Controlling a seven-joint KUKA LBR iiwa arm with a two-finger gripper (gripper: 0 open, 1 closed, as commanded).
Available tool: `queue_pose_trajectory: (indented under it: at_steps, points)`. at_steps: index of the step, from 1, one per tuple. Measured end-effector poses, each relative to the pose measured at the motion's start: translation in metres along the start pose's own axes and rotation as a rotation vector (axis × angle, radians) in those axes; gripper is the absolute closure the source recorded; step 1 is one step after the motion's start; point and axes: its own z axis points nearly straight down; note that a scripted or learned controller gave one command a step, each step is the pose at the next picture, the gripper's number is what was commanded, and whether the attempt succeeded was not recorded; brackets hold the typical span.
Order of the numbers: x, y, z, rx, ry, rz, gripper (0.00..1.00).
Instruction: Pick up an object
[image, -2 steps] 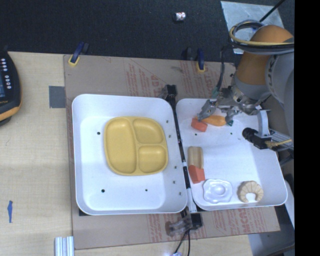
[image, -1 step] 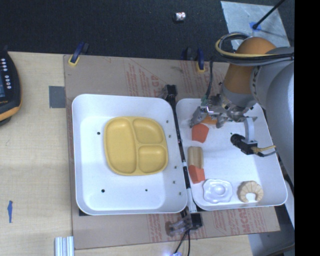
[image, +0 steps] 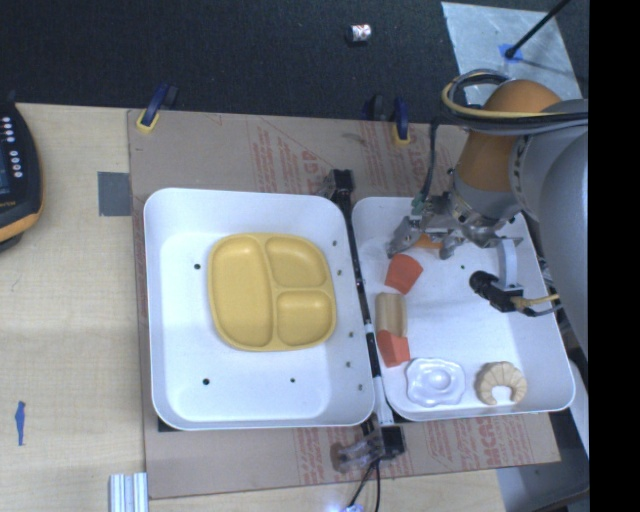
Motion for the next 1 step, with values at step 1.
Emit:
queue_pose_trajectory:
  at_steps: [1]
  points:
    - [0.014,-0.0019,-0.0016,-0.006,-0.002,-0.005,0.0]
